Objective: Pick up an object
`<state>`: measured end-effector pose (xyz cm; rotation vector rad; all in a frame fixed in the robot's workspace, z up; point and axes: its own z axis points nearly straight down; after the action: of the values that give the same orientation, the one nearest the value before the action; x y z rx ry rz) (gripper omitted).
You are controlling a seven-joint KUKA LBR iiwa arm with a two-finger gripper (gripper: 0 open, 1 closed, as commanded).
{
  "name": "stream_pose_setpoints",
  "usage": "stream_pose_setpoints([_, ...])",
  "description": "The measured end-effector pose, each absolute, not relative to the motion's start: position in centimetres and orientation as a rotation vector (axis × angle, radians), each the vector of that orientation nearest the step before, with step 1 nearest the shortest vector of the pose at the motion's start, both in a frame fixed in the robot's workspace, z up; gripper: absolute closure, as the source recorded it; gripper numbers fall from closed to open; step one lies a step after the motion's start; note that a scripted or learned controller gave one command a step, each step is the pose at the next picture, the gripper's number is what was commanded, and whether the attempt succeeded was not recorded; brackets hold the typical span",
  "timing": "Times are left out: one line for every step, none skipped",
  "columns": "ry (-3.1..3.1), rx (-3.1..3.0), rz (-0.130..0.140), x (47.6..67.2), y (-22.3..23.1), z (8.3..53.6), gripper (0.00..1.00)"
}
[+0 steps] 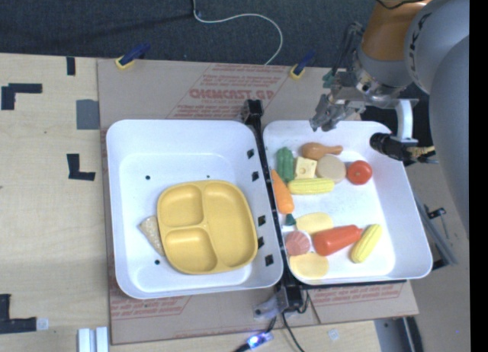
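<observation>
You see the gripper (326,119) hanging above the far rim of the right bin (396,213), its 2 fingers close together with nothing between them. Below it in that bin lie toy foods: a drumstick (320,149), a green pepper (285,163), a cheese cube (306,168), a beige round piece (331,168), a tomato (358,172), a corn cob (310,187), a carrot (281,193), a red pepper (335,239) and a 2nd corn cob (366,242). The left bin (137,152) holds a yellow 3-section plate (206,225).
</observation>
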<state>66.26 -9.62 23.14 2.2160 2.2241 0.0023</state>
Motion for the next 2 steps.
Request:
stream_pose_setpoints([2.222,2.220,-0.003,66.12,-9.34,23.21,1.00])
stream_pose_setpoints([2.221,2.221,-0.003,65.28,-9.34,23.42,1.00])
